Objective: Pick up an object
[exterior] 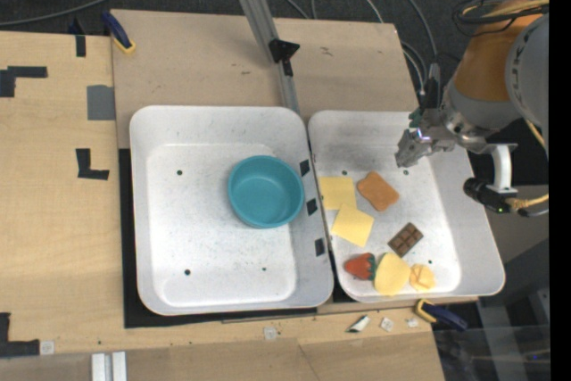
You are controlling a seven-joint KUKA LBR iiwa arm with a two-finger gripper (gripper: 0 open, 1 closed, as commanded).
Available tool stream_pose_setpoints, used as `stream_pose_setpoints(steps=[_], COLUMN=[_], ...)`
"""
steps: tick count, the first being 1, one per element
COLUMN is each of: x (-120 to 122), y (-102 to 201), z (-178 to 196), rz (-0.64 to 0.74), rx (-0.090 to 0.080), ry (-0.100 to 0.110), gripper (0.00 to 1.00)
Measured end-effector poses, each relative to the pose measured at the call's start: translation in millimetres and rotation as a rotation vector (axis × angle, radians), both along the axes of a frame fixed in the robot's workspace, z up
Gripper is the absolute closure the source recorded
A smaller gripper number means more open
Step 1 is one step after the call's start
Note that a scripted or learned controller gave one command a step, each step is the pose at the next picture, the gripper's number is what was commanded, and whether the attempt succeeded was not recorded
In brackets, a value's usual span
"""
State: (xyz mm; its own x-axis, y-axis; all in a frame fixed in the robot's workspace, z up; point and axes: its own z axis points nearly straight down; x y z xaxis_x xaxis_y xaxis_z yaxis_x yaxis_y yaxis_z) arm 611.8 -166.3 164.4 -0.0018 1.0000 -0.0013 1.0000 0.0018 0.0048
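At right of centre in the frame, I find the gripper (407, 154) hanging over the upper part of the right bin (464, 232), near that bin's far rim; whether the claw is open or closed I cannot tell from this angle. I see nothing between it and no item touching it.

Below and left of the gripper lie the candidate objects, all in the lower half of the right bin. An orange-brown piece (378, 191) sits nearest the gripper. Two pale yellow squares lie close to the bin's left wall: the upper square (337, 192) just beside the orange-brown piece, the lower square (353, 227) overlapping its bottom corner. A chocolate bar (406, 238) lies tilted further down. Along the near rim a red item (359, 266), a yellow rounded item (390, 275) and a small yellow piece (421, 277) crowd together, touching or nearly so.

Open floor remains in the right bin's upper half and along its right wall.

I note a blue bowl (264, 191) upright in the left bin (169, 219), near that bin's right edge, with bare floor around it on the left and below.
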Motion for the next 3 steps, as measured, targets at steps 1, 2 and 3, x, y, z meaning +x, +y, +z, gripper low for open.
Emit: stream_pose_setpoints(steps=[1,2,3], x=[10.2,11.5,9.9], y=[0.8,1.2,64.1], z=[48.1,101.5,93.3], rz=[0.0,0.001,0.005], rx=[0.0,0.0,0.003], ry=[0.0,-0.001,0.006], gripper=[1.0,1.0,1.0])
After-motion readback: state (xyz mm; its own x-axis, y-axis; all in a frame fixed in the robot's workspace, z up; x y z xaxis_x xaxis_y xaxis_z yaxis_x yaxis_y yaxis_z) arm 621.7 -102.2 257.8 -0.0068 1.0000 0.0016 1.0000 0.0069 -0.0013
